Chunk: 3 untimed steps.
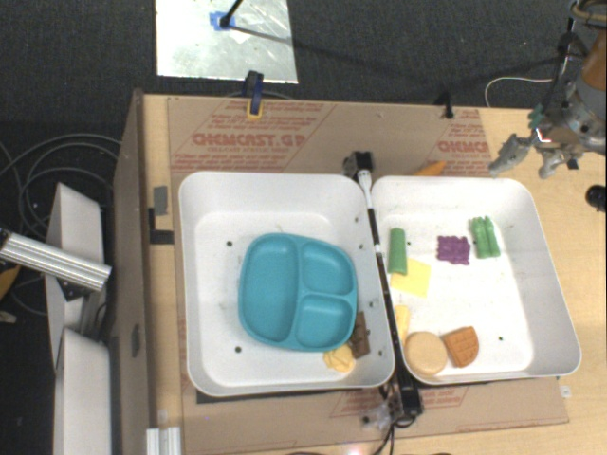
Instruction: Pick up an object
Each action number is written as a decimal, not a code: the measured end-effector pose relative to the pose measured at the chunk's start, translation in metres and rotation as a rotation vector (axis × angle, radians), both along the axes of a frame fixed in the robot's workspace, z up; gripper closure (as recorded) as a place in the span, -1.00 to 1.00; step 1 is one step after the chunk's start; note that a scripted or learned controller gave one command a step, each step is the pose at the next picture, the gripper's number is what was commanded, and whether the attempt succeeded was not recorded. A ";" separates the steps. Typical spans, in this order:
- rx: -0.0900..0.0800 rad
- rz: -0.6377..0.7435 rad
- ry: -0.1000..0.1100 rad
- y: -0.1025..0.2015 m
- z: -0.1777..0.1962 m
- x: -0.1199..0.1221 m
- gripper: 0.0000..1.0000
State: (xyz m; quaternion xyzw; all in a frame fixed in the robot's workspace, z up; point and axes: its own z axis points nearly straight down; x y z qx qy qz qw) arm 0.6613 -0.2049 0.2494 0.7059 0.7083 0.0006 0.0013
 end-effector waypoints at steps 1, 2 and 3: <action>0.004 -0.003 0.013 -0.001 -0.141 -0.027 -1.00; 0.004 0.002 0.004 0.046 -0.164 -0.054 -1.00; 0.000 0.002 -0.004 0.043 -0.151 -0.052 1.00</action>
